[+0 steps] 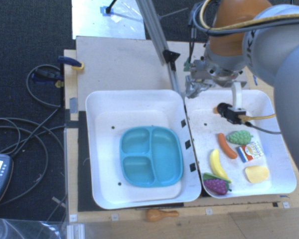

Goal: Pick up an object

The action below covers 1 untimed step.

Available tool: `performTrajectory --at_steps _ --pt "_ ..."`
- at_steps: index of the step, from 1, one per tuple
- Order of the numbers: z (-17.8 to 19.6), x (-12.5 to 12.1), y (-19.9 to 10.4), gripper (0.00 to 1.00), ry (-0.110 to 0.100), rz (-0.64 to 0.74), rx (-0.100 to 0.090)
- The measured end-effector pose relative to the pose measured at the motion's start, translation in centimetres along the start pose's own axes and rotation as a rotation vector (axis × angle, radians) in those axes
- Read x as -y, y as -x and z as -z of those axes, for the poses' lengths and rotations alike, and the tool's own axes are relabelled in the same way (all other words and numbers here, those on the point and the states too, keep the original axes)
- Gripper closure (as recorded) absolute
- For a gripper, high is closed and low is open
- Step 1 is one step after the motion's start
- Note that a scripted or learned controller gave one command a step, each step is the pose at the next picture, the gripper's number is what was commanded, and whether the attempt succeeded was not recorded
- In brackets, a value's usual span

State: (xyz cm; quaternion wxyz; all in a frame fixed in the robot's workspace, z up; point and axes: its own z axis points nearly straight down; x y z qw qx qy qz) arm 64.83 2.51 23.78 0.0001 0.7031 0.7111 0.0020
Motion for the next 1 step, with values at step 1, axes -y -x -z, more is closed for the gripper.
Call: performTrajectory --at_steps 1 --pt "0.08 -0.44 -6.4 1.0 0.0 0.001 -0.001"
